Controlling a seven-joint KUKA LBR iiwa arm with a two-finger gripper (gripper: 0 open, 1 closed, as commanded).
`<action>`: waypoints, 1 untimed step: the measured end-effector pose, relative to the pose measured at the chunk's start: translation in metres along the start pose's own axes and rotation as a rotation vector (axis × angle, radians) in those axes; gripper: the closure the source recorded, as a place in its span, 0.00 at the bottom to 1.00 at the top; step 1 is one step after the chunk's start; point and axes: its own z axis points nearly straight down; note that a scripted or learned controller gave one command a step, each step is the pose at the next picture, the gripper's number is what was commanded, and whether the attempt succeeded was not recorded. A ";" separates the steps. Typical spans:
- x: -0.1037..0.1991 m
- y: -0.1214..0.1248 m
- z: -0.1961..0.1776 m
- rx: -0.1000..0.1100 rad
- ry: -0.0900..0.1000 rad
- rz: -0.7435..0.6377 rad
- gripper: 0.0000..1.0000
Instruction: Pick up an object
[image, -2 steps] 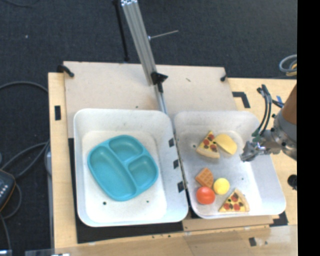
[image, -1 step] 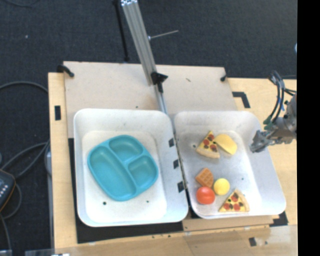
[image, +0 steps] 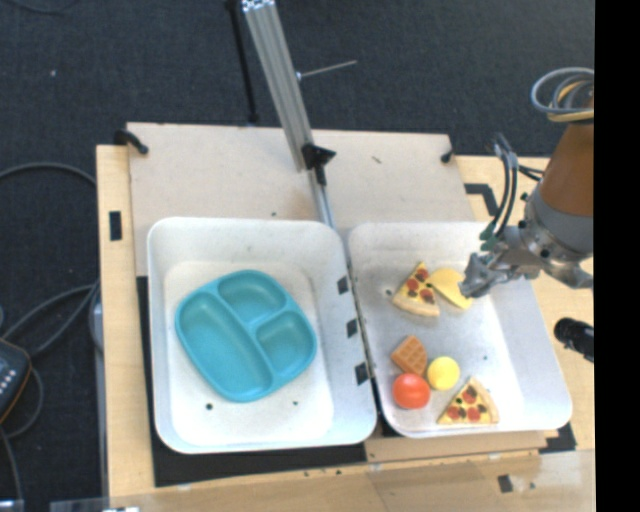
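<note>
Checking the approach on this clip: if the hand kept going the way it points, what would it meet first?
Most likely the yellow wedge, right at the tip of the hand, with the pizza slice just beyond. Depth is unclear from this single slanted view.

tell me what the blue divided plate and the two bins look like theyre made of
Blue divided plate: probably moulded plastic, going by the even turquoise colour, rounded compartment ridges and soft sheen. Left bin and right bin: likely thin formed white plastic, with rounded corners, shallow sloped walls, a matte finish and dark specks or scuffs.
</note>
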 end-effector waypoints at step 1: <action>0.047 0.008 0.012 0.001 0.001 0.000 1.00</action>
